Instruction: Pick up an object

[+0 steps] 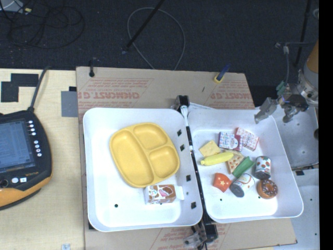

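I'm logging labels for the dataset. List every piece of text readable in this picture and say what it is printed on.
"CHEMCRZT" or close to it, red letters seen upside down, uncertain reading: on the brown cardboard sheet under the bins.
A second red print at the sheet's upper right: partly hidden, not readable.
Small printed packets in the right white bin: too small to read.
Small printed carton in the left white bin: blurred.
Handheld pendant screen: unreadable.
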`<state>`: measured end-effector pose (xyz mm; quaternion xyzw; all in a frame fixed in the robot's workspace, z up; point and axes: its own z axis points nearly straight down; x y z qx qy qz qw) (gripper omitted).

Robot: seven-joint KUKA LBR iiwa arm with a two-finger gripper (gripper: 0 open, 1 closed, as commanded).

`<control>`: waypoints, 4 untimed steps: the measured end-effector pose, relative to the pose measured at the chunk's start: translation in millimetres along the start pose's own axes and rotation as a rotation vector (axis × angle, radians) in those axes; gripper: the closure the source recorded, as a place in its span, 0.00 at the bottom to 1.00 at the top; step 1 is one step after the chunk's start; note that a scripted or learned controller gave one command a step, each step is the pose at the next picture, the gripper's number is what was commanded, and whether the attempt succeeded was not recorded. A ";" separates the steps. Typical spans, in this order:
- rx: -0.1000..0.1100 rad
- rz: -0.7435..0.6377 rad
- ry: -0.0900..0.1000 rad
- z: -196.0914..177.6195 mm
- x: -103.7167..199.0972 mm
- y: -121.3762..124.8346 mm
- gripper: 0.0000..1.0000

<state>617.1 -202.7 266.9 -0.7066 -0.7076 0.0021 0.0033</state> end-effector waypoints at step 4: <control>-0.011 -0.007 0.002 74.4 139.4 -51.1 1.00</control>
